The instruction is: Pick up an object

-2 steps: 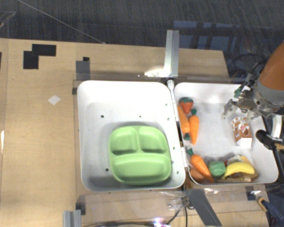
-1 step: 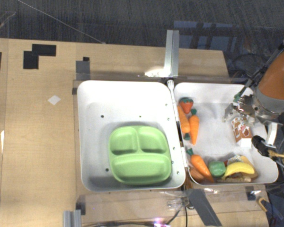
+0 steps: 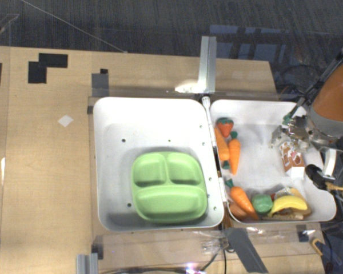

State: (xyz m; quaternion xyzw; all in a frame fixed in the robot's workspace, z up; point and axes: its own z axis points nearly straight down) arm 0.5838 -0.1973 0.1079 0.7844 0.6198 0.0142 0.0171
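The packet (image 3: 291,156) lies in the right bin (image 3: 257,130) near its right wall, long axis running near to far. Carrots (image 3: 233,154) line the left wall; a green piece (image 3: 262,203) and banana (image 3: 288,204) sit nearer. The claw (image 3: 290,131) hangs at the packet's far end; its opening cannot be told.

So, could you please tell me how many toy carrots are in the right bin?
3 for certain: two carrots side by side along the left wall, and one at the bottom edge beside the green toy. Another orange piece beneath it may be a fourth, partly hidden.
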